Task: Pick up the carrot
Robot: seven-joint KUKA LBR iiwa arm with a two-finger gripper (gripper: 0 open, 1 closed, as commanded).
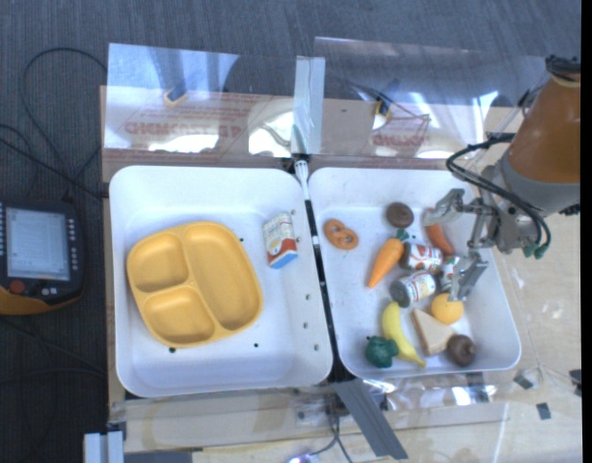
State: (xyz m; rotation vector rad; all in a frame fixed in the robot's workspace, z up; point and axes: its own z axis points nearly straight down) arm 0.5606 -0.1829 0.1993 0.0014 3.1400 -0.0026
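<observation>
**Desk:** Where is the carrot [384,261]?

**Photographer:** It lies in the right bin [494,355], left of centre, leafy end up, tip slanting toward the divider, just beside a red-labelled can [423,255]. A pretzel [340,234] sits to its left, a banana [399,331] below it.

**Desk:** And the arm?

**Photographer:** The pincer [462,241] hangs at the bin's right side with fingers spread, pinching nothing, well right of the carrot.

**Desk:** So which step?

**Photographer:** The approach, by the look of it; no grasp is made. The next move calls for travel leftward past the cans, then a descent astride the carrot's body.

**Desk:** Elsewhere?

**Photographer:** A yellow tray [192,283] and small carton [281,239] sit in the left bin [132,355].
</observation>
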